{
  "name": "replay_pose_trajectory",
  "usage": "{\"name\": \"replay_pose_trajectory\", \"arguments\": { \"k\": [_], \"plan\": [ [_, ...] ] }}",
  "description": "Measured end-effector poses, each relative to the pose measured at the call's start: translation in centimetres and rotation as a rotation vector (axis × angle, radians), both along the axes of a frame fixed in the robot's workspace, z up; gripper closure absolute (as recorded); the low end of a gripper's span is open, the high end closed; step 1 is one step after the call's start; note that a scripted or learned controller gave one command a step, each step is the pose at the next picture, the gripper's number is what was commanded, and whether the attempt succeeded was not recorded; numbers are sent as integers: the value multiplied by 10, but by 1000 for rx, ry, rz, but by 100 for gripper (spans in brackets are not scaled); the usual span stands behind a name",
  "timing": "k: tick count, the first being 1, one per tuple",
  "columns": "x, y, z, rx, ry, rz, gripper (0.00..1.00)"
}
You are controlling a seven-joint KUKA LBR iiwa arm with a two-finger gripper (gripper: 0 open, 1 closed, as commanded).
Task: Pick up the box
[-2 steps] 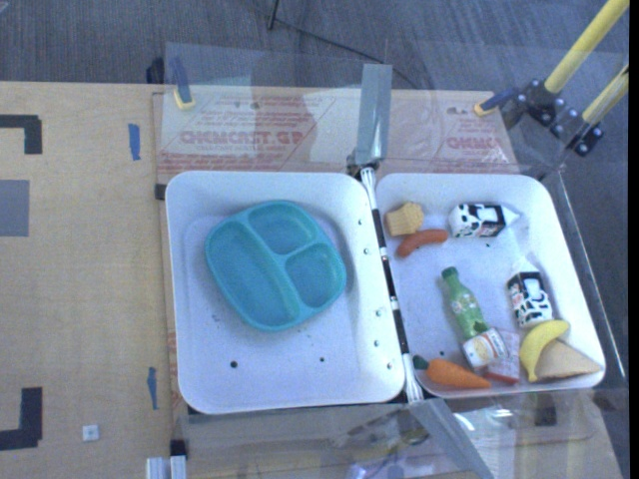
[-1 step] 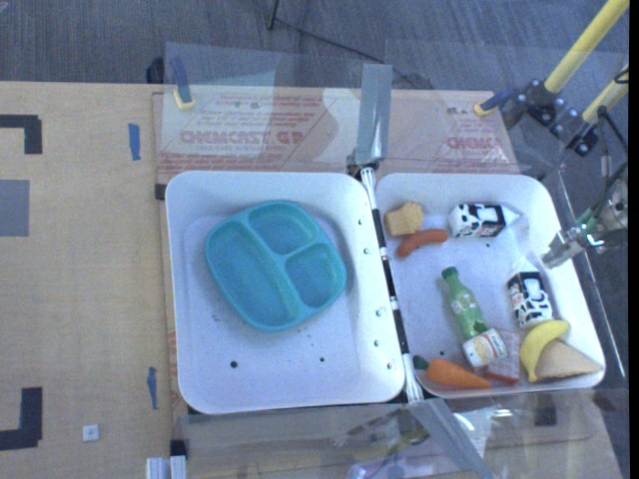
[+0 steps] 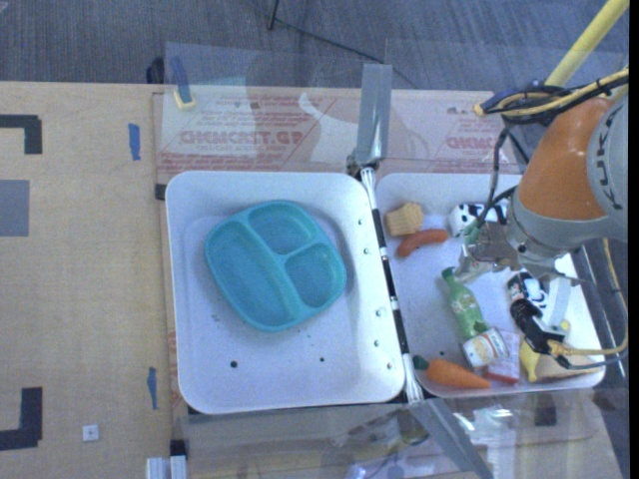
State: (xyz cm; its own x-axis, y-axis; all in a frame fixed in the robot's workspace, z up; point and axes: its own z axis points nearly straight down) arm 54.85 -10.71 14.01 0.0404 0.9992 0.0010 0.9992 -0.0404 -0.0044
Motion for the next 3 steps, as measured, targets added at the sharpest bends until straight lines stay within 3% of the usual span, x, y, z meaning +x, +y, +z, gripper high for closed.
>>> {"name": "replay_pose_trajectory", "arguments": {
  "k": [1, 2, 3],
  "plan": [
    [20, -46, 8, -2, -5, 101, 100],
    [46, -50, 143, -2, -4, 160, 100],
    [83, -16, 295, -3, -4, 87, 100]
  ]
}}
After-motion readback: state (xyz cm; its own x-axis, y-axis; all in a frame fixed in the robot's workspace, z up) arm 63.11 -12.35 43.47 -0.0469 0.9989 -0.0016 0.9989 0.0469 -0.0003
